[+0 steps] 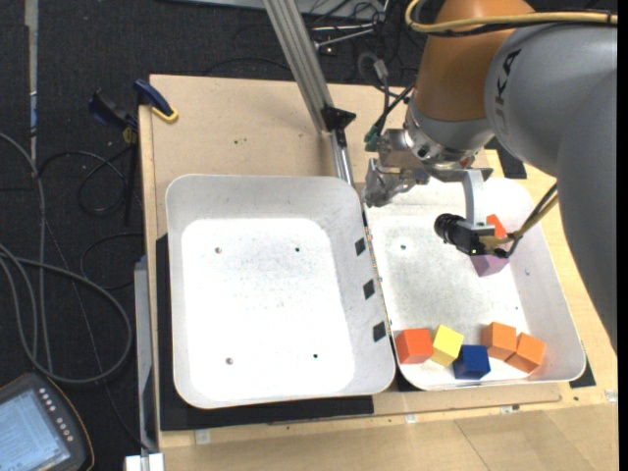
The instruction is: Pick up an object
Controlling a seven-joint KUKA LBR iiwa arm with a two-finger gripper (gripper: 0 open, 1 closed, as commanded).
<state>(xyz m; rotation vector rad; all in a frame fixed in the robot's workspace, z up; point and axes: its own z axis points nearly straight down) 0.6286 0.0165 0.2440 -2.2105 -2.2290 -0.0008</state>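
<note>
We see the gripper (385, 190) hanging over the far left corner of the right bin (549, 302), beside the edge it shares with the left bin (186, 263); we cannot tell its state. Along the right bin's near edge lie an orange block (414, 344), a yellow block (447, 343), a blue block (472, 362) and two more orange blocks (514, 344). A purple block (490, 261) sits mid-bin, near the arm's cable.
</note>
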